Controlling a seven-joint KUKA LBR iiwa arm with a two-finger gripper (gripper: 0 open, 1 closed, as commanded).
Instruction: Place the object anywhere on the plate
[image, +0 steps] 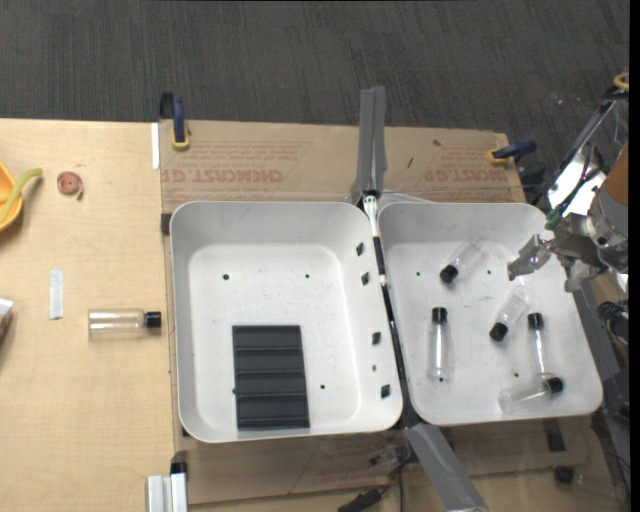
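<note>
Clear vials (438, 342) (outlines faint) in right bin (585, 345)

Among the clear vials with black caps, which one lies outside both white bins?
The vial on the wooden bench, left of the left bin, cap pointing right. The other vials all lie inside the right bin.

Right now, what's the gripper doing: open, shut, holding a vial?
Gripper: above the right bin's upper right corner; open or shut cannot be told, and no vial is seen between its fingers.

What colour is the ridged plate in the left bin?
Black, seen clearly in the camera view: the ridged plate is dark against the white left bin.
</note>
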